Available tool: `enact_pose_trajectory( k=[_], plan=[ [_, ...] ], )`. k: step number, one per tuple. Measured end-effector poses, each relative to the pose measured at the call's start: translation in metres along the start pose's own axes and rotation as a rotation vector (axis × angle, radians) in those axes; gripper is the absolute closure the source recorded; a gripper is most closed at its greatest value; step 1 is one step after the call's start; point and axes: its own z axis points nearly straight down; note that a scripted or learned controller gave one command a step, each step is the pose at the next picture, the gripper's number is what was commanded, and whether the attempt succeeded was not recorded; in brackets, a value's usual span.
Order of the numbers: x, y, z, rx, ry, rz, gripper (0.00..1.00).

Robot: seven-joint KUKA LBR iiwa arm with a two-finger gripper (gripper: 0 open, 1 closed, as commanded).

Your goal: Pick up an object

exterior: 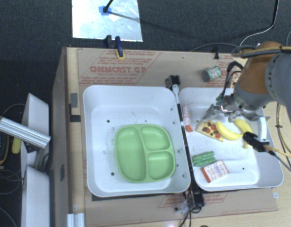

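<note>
A bench (126, 65) topped with brown board printed in red carries two shallow white bins side by side. The left bin (103, 96) lies well away from the gripper (217, 110), toward the view's left. The right bin (259, 174) is the one the gripper is in.

The grey arm (273, 79), with its orange band, reaches in from the view's right and bends down over the far half of the right bin. A pale green plate (136, 150) with three compartments lies flat in the left bin, across the divider from the gripper and well apart from it. The gripper sits low over the right bin's white floor. Whether it is open or closed cannot be told from this angle.

The loose objects lie on the camera's side of the gripper:
- **Bananas:** one yellow banana (228, 131) is just beside the gripper. A second banana (242, 125) is next to the first, toward the view's right.
- **Yellow wedge:** this flat piece (209, 128) with red spots, perhaps a toy pizza slice, touches the first banana and lies just beside the gripper.
- **Packet:** a red and white packet (215, 170) is the object farthest from the gripper.
- **Green bundle:** it (203, 158) lies between the wedge and the packet.

On the bench beyond the gripper, outside the bins, a small can (212, 73) stands near it.
</note>
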Motion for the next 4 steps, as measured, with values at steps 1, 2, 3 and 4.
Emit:
enact_pose_trajectory(
  k=[1, 2, 3, 4],
  plan=[
    [0.033, -0.024, 0.022, 0.001, 0.001, -0.002, 0.00],
    [-0.009, -0.037, -0.057, -0.001, -0.001, 0.000, 0.00],
    [0.010, -0.037, 0.018, -0.005, -0.001, 0.000, 0.00],
    [0.011, -0.034, 0.006, -0.012, 0.001, -0.003, 1.00]
  ],
)
